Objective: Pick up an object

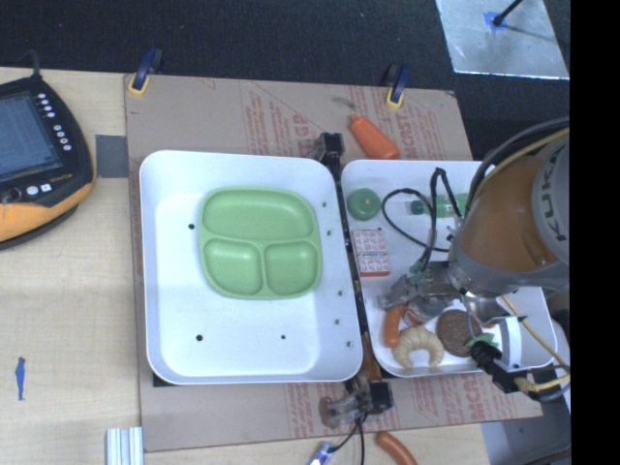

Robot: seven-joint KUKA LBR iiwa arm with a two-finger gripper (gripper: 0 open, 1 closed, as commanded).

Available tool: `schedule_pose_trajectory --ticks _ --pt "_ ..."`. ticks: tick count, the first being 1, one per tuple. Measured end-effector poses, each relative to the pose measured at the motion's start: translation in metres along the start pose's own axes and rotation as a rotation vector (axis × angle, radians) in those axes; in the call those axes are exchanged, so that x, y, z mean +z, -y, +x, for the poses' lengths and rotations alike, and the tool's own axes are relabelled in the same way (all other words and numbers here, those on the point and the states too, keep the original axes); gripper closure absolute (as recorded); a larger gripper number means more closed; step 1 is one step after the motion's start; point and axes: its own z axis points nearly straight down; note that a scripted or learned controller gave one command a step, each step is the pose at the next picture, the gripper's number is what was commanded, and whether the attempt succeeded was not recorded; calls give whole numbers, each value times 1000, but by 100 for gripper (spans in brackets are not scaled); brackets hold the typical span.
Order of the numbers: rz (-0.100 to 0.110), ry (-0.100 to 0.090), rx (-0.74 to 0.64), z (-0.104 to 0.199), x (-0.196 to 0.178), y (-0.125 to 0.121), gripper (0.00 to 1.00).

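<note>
The arm (pixel 509 221) reaches in from the right and hangs over the right bin (pixel 360 174). The gripper (pixel 418 289) sits low in that bin among the objects; whether it is open or closed cannot be determined, because the wrist covers it.

Right bin contents:
- a croissant (pixel 417 347) near the front wall
- an orange carrot-like piece (pixel 390 325) just left of the croissant
- a brown round object (pixel 452 329), possibly a cookie
- a small printed card (pixel 369 252)
- a green round piece (pixel 363 201)

The left bin (pixel 174 260) holds a green divided plate (pixel 260 242). A further orange object (pixel 372 138) lies on the bench behind the bins.
</note>
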Motion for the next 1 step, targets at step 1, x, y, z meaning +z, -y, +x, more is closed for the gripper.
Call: schedule_pose_trajectory --ticks 1 --pt "3 -3 -1 -8 0 7 0"
